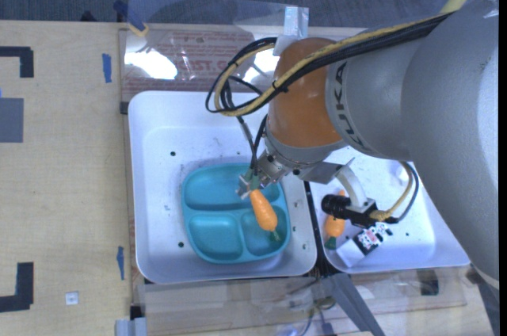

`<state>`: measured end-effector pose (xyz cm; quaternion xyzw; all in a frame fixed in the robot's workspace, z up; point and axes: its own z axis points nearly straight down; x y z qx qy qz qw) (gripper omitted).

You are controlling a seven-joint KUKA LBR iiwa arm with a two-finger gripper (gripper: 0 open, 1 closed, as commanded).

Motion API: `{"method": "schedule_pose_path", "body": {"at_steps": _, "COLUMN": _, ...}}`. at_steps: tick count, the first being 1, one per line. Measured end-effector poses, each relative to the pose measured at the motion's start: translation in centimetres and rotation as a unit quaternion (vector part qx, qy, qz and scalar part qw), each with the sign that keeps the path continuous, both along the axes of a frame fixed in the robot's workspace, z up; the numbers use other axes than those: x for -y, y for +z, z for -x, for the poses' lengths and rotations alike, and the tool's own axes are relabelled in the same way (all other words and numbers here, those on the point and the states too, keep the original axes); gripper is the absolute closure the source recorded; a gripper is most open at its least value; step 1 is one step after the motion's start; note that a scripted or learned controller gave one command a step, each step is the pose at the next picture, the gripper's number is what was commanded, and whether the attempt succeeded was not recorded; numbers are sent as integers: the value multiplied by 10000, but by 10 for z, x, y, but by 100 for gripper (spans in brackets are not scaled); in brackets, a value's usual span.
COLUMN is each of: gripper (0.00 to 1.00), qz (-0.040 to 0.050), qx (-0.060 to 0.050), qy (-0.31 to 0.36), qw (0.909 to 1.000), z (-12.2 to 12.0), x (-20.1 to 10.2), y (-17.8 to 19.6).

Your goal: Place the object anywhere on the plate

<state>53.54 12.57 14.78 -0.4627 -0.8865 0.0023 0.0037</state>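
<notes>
The gripper [253, 185] hangs over the blue plate [207, 204] in the left bin [150, 168]. The carrot [264, 210] lies at the plate's three o'clock edge, its top just under the gripper; whether it is grasped cannot be told.

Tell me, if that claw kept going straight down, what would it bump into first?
Probably the divided blue plastic plate in the left white bin. The gripper points down over it, with the orange toy carrot at its tip; depth is uncertain.
</notes>
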Motion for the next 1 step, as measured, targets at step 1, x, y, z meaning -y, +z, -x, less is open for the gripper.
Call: {"method": "schedule_pose_path", "body": {"at_steps": 1, "gripper": 0, "qz": -1, "qx": 25, "qy": -11, "qw": 10000, "z": -2, "x": 1, "y": 2}}
